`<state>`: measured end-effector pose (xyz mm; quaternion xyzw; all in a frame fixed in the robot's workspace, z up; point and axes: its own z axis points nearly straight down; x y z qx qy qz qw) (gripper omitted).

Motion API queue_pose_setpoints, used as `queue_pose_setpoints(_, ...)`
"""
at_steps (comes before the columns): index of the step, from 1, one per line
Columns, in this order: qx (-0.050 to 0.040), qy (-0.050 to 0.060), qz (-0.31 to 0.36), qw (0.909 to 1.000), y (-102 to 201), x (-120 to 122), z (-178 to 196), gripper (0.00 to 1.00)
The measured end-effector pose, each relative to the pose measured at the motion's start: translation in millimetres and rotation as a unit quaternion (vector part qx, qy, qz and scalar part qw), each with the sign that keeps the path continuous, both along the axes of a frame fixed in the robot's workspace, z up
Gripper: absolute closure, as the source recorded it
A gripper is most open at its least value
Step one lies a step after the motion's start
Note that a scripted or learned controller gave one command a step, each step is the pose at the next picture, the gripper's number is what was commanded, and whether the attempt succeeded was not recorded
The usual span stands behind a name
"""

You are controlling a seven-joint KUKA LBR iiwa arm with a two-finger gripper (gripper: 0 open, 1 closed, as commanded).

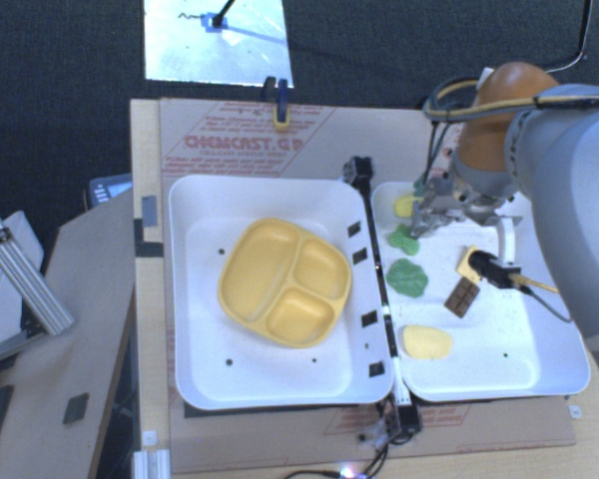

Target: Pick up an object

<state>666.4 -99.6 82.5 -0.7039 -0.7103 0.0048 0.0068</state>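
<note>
The right bin (499, 367) holds several small items. A small yellow piece (404, 206) lies at its far left corner, with a small green piece (402, 239) just in front of it. My gripper (424, 218) hangs low over that corner, between these two pieces and right beside them. I see nothing held in it. Nearer the front lie a green leafy piece (409, 278), a brown bar (461, 296), a yellow block (471, 262) and a pale yellow lump (427, 342).
The left bin (200, 367) bears a yellow divided plate (285, 280). A black divider (374, 267) runs between the two bins. The grey arm (569, 188) covers the right bin's far right side, and a cable (529, 285) trails over the bin.
</note>
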Motion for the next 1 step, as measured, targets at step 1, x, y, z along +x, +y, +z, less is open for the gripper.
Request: queue_pose_setpoints(1,0.0022,-0.016,0.005,0.9999,134.6,5.2,110.5,1.0)
